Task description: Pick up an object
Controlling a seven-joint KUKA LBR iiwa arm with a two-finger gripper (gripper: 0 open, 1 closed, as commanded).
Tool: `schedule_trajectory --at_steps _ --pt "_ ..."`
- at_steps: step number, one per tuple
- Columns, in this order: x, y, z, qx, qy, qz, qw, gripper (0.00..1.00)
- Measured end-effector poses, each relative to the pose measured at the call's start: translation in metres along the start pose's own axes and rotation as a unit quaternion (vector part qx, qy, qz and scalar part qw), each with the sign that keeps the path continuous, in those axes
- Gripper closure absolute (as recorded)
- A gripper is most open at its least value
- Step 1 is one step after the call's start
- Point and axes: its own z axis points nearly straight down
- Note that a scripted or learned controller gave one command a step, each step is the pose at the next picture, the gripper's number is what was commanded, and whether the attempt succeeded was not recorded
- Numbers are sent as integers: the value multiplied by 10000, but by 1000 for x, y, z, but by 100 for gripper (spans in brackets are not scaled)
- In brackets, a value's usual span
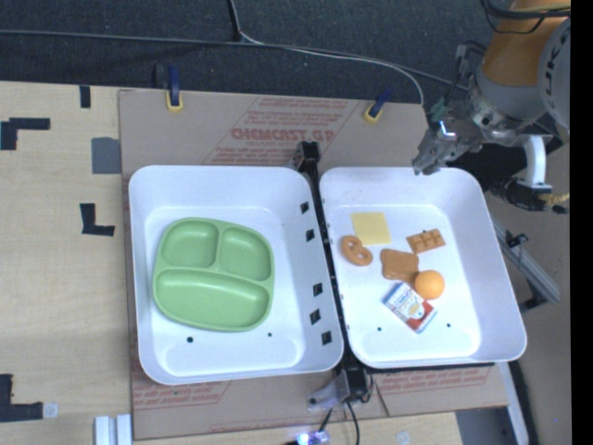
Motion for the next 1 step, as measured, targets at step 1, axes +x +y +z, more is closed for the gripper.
schedule_trajectory --at_steps 1 --pt "48 0 14 32 7 -13 10000 100"
